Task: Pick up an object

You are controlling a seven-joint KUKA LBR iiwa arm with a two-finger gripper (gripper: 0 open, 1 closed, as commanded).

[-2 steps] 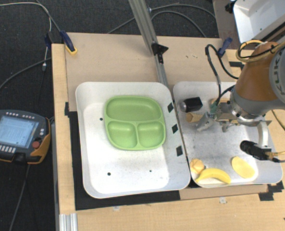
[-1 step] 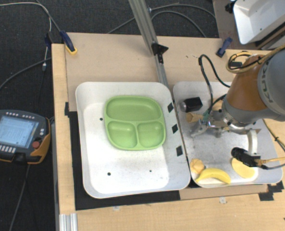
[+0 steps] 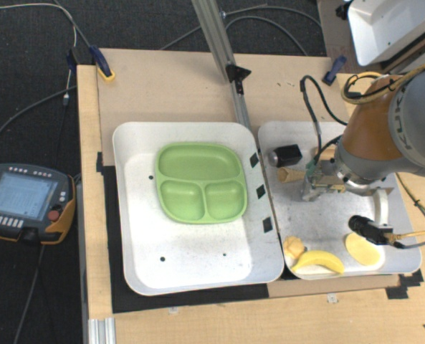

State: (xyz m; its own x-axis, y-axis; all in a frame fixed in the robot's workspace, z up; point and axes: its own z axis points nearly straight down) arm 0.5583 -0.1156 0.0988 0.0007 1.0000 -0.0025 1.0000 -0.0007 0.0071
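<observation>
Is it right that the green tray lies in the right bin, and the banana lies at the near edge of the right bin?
Not quite. The camera view shows the green tray in the left bin, not the right one. The rest holds: the banana lies at the near edge of the right bin.

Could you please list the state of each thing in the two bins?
Green plate: upright, in the left bin.
Banana: lying at the right bin's near edge.
Black block: lying by the far left corner.
Gripper: low over the right bin.
</observation>
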